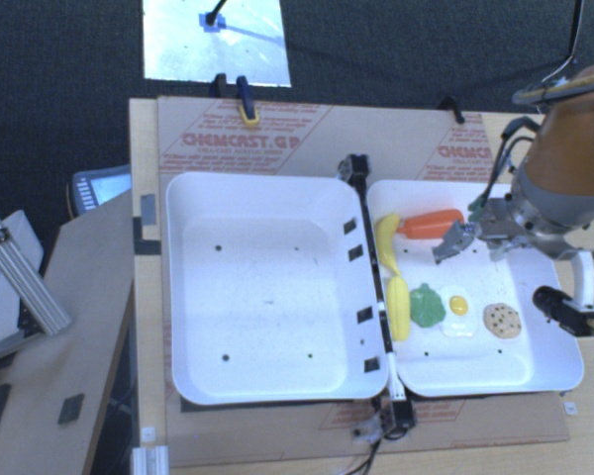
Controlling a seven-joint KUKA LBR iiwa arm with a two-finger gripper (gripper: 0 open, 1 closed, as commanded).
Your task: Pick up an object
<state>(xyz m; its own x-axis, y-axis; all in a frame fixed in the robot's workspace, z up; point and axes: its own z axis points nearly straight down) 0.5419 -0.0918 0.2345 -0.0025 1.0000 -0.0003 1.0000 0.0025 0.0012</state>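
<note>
Camera view, pincer (453,244) state unclear, beside carrot (431,225), banana (387,241), broccoli (427,307), cookie (501,320) nearby.

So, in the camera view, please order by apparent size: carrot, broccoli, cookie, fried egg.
1. carrot
2. broccoli
3. cookie and fried egg: these look alike, so I do not rank them.

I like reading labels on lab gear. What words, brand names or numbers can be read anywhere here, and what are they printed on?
"CHEMCAST GP", red print on the brown board under the bins, near its back left edge.
The same red print repeats near the back right corner, partly hidden by the arm; not fully readable.
Fainter red print at the board's front edge: too blurred to read.
</note>
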